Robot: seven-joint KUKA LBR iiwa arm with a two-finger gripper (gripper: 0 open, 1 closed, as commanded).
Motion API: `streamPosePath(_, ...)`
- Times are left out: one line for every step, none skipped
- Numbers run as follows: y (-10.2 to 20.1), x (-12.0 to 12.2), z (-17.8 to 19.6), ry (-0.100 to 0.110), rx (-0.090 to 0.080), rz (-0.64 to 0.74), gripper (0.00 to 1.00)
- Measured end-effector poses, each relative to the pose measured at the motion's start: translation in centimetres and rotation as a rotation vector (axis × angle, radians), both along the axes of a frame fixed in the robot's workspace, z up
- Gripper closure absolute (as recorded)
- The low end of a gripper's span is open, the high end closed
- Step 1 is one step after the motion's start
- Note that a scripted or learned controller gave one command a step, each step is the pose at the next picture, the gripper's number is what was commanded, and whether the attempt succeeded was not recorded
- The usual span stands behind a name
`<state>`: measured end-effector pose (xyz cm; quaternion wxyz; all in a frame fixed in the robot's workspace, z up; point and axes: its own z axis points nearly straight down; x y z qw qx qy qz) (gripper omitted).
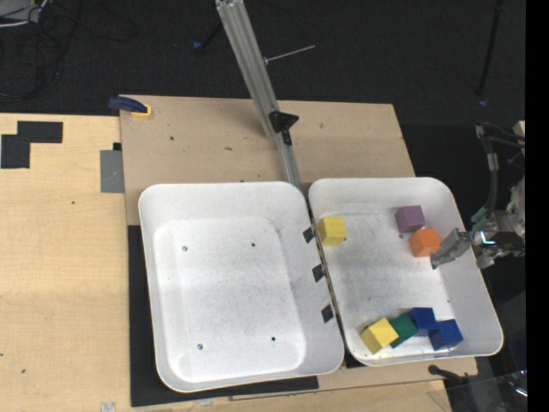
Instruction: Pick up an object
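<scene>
Sat at the right edge of the right bin as gripper, open-or-closed state impossible to tell, just beside the orange block; needed, probably, to centre over it, clear of the purple block nearby, then lift straight.

Gripper at the right bin's right rim, orange block just beside its tip, perhaps touching, purple block slightly beyond, blue blocks nearer the front edge.

2 matt white plastic bins on a pale wooden bench; ribbed metal rail.
</scene>
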<state>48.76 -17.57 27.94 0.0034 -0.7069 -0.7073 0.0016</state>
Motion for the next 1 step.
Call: streamPosePath(-0.08, 0.05, 0.20, -0.005, -0.002, -0.002, 0.00)
